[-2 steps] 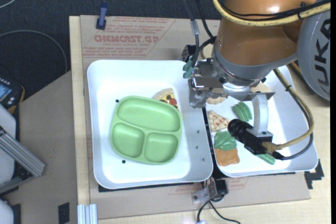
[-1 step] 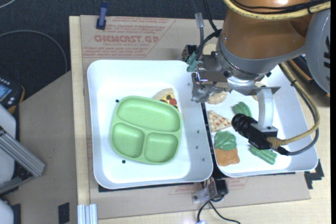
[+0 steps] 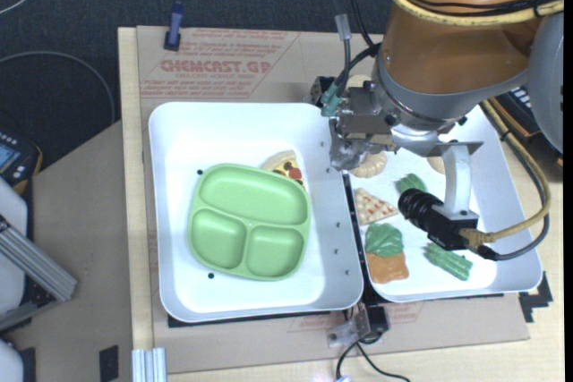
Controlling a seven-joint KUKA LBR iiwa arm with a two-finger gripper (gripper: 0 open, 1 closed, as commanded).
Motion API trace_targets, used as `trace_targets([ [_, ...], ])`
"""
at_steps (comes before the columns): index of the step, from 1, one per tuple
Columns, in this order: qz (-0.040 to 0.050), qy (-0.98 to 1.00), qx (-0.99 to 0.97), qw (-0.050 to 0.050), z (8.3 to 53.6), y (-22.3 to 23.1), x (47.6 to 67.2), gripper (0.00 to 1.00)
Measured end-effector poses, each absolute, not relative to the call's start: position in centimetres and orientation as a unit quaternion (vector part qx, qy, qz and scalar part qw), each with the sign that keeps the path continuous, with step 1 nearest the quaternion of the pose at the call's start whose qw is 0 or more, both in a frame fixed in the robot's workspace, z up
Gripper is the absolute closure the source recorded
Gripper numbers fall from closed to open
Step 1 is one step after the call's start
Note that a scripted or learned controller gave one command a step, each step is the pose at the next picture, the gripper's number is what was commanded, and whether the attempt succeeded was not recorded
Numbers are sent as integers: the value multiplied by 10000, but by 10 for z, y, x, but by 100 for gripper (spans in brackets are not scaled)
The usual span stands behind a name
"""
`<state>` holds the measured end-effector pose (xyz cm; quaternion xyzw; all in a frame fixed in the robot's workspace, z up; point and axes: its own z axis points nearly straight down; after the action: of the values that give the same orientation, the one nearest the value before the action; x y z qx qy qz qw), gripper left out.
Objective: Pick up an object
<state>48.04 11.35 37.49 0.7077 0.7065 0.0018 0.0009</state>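
Observation:
My gripper (image 3: 351, 158) hangs under the large orange wrist, over the left side of the right bin (image 3: 515, 192) near the wall between the bins. Directly below it lies a pale cookie-like toy (image 3: 369, 164). A toy pizza slice (image 3: 373, 206) rests just in front of that. Further forward are a green leafy toy (image 3: 384, 239) on an orange piece (image 3: 389, 267), a dark green piece (image 3: 413, 184) and a green bean-like toy (image 3: 448, 261). The left bin (image 3: 175, 157) holds a green divided plate (image 3: 250, 221) with a second pizza slice (image 3: 286, 165) at its far edge.
A black cylinder with a cable (image 3: 439, 222) hangs from the arm over the right bin. Cardboard (image 3: 215, 63) lies under the bins, with a blue object (image 3: 173, 26) at its far left. Aluminium framing (image 3: 36, 268) stands at the left.

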Motion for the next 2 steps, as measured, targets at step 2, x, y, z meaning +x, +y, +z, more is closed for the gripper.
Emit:
trace_targets([
  [2,31,7062,7080,17,395,114,481,100],
])
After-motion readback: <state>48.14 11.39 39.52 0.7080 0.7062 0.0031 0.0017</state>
